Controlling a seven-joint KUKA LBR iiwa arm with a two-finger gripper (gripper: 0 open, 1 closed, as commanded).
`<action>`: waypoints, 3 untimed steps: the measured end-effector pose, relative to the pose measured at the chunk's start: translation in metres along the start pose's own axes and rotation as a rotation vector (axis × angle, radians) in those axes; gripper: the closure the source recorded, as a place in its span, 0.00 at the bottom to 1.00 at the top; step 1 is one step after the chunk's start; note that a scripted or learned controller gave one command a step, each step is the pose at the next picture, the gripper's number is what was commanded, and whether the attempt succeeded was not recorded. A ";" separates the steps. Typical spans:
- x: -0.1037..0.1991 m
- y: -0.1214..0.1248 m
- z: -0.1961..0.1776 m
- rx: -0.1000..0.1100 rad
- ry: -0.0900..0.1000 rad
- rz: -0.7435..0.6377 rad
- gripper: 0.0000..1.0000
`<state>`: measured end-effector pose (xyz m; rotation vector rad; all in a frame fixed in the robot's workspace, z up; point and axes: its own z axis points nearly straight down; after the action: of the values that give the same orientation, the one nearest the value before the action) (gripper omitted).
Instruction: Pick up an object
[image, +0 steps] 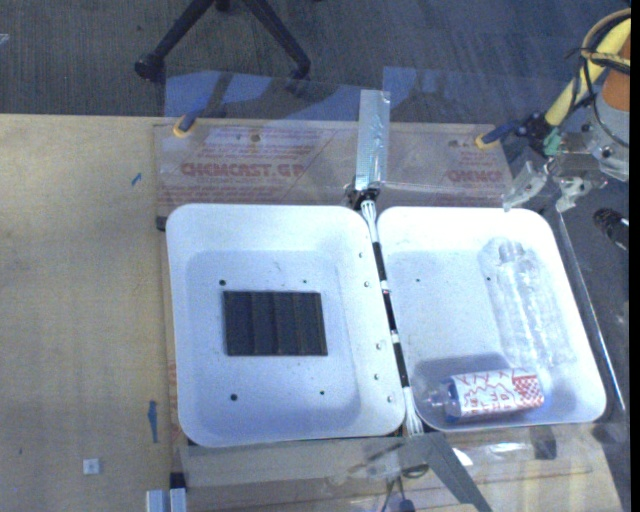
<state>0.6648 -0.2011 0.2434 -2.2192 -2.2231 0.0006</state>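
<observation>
The end effector hovers above the right bin's far rim — its opening can't be judged; a clear plastic bottle lies inside.

Chair base beyond bench

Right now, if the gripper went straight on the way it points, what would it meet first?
The gripper hangs past the right bin's far corner, seemingly pointing down. It would probably meet the bin's rim or the bench there first, not the clear bottle; depth is unclear.
</observation>
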 end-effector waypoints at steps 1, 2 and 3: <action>-0.018 -0.027 0.147 -0.001 0.005 -0.314 0.00; 0.041 -0.060 0.122 0.000 0.001 -0.072 0.00; 0.066 -0.062 0.155 -0.007 -0.002 -0.190 0.00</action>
<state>0.6029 -0.1357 0.0885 -2.0025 -2.4286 -0.0053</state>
